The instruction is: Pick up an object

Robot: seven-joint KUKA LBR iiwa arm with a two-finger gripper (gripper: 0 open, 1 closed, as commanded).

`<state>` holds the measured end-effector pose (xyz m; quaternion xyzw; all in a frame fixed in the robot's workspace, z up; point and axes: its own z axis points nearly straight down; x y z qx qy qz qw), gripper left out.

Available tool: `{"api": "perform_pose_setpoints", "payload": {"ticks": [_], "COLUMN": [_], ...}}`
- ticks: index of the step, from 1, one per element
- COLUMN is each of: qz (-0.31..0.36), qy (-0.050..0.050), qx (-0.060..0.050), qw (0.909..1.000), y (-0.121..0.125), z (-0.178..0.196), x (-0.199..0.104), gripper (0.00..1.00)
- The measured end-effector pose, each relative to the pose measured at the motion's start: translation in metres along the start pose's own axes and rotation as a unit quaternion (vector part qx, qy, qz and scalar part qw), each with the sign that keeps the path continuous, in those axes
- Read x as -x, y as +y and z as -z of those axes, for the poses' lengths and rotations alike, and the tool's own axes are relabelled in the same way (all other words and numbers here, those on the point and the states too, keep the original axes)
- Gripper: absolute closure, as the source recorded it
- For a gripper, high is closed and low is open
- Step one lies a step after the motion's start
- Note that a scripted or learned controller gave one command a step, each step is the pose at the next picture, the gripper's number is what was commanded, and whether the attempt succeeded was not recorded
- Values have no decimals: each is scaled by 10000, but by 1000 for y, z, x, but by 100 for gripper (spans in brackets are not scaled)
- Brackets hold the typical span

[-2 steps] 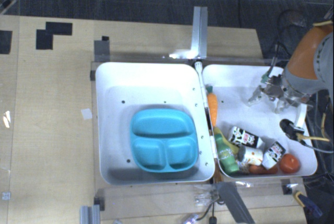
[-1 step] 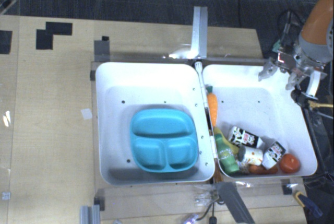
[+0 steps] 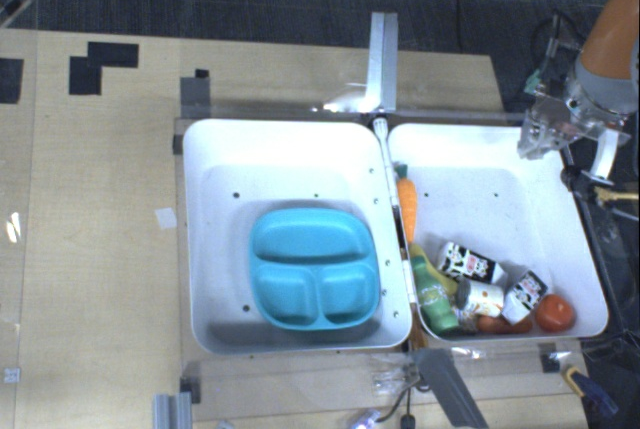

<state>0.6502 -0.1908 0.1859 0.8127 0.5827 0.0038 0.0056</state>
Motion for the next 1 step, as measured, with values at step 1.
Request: {"api": "perform_pose_setpoints", "payload": {"ticks": [1], "qz": [-516], "qy": [7], "qx": [-34], "qw": [9987], "y": [-63], "z": [88], "x": [-30], "gripper": [100]}}
